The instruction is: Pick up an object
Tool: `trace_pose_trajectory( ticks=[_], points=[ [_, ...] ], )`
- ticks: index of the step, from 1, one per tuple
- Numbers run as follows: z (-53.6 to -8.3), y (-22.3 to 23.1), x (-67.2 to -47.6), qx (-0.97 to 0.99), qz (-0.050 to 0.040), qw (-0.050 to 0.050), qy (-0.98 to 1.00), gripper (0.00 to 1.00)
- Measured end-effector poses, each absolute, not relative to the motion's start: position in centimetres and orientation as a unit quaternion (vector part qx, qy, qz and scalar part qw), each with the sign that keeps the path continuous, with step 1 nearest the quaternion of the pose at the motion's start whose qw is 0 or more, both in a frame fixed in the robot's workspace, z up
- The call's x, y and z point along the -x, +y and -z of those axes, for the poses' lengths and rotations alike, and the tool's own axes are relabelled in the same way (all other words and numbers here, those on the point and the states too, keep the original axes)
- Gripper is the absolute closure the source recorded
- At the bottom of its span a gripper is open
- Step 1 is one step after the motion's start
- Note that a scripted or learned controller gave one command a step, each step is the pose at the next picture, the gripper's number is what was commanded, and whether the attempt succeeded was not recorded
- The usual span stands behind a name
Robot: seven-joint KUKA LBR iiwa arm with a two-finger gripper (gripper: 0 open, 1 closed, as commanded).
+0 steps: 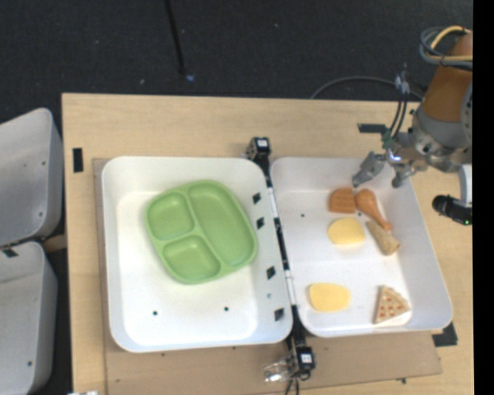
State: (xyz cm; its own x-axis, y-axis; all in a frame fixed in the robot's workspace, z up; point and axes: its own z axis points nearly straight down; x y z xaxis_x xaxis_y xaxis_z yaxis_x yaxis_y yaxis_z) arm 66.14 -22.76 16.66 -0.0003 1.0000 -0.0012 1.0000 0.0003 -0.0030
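A pale wooden bench [189, 126] on a dark floor carries two shallow white bins side by side. The left bin [123, 303] holds a green divided plate [200, 231] near its middle. The right bin [424, 253] holds the loose pieces: a brown toy drumstick [372, 206] with a small brown piece [342, 200] touching its left side toward the far edge, a tan cylinder [384, 238] at the drumstick's near end, a pale yellow round piece [346, 232] in the middle, a yellow-orange piece [328, 296] near the front edge, and a waffle-patterned wedge [391, 304] in the front right corner.

The gripper [387, 171] hangs over the right bin's far edge, its fingers spread apart with nothing between them, just beyond the drumstick. This looks like the approach step; no object is grasped yet. The drumstick cluster seems the nearest target. The next move calls for centring over one piece, descending into the bin, then closing without catching the touching neighbours.
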Motion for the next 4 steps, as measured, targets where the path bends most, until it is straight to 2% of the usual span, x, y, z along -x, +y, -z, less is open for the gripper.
trace_pose_trajectory(
  ticks=[1,2,3,4],
  points=[
    [-11.6,-21.9,-65.7,0.706,-0.0013,0.001,-0.708,0.0],
    [-10.7,-22.2,-66.0,0.706,0.0007,-0.003,-0.708,0.0],
    [-12.1,-22.3,-66.3,0.705,0.0029,-0.009,-0.709,1.0],
    [-17.6,-21.6,-65.7,0.706,0.0014,-0.003,-0.708,1.0]
  ],
)
